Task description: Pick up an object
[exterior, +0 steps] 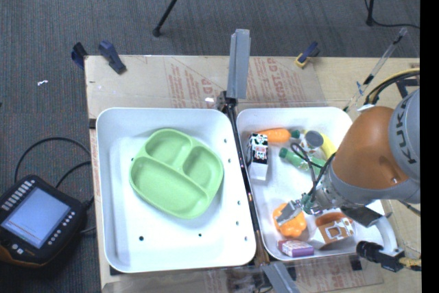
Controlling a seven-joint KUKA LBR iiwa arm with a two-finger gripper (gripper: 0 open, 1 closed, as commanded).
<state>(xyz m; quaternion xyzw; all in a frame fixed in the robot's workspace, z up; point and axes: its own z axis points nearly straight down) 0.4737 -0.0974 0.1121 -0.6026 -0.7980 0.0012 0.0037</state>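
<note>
My gripper (300, 206) hangs low over the front of the right bin (264, 192), right above an orange toy (289, 221) and touching or almost touching its top. The wrist and its orange band (367, 154) hide the bin's right side. Around the gripper lie an orange-and-white box (334, 230) and a pink box (296, 248). Farther back sit a black-and-white cow carton (258, 147), an orange carrot (278, 135), a green piece (296, 159), a grey can (313, 139) and a yellow item (329, 145).
The left bin (113, 216) holds a green divided plate (177, 171). A grey post (239, 65) stands behind the seam between the bins. Clamps sit on the bench's back edge. A handheld pendant (34, 216) lies on the floor at the left.
</note>
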